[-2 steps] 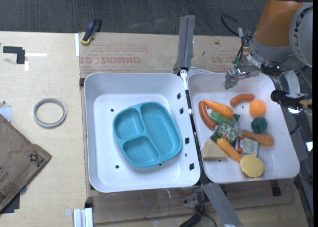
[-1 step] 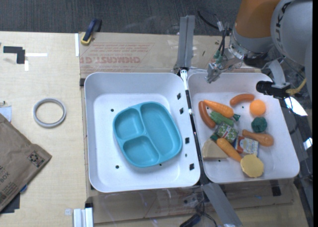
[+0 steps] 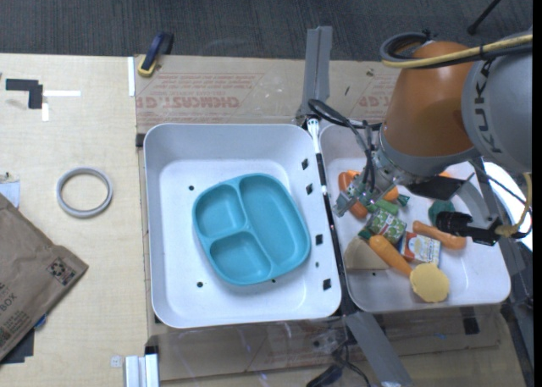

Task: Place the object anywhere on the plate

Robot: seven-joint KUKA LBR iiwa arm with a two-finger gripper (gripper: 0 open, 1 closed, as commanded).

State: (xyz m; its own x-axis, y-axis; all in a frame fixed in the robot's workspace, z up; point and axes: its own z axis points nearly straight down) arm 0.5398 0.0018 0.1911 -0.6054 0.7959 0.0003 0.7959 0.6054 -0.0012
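The grey-and-orange arm [image 3: 432,106] is seen lowered over the right bin [image 3: 483,292], and the blue plate [image 3: 251,229] is found in the left bin [image 3: 169,207]. The gripper [image 3: 354,199] is poised among small toy foods [image 3: 394,229]; its state cannot be told.

Bright, even light; soft shadows
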